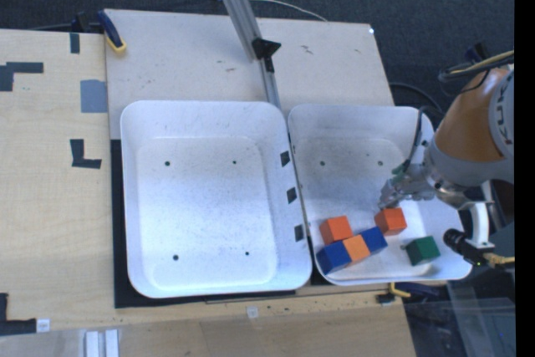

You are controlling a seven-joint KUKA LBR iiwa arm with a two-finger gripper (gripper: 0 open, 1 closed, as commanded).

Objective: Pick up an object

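The grey arm with its orange band reaches in over the right-hand shallow white plastic bin, and its two-finger gripper sits low inside that bin, close to the bin's near right part. Whether the gripper is spread or closed cannot be told from this slanted view, and nothing can be seen held by it.

Taking the right-hand bin as the landmark, all the blocks lie along its near edge. A small orange cube lies just beside the gripper, directly on its near side; whether the two touch cannot be told. Further toward the bin's left wall sits another orange cube. Nearer the bin's front rim lies a long blue block at a slant, with a third orange cube resting across its middle. A dark green cube rests in the bin's near right corner, apart from the others.

The left-hand shallow white bin stands touching the right-hand bin along their shared side.
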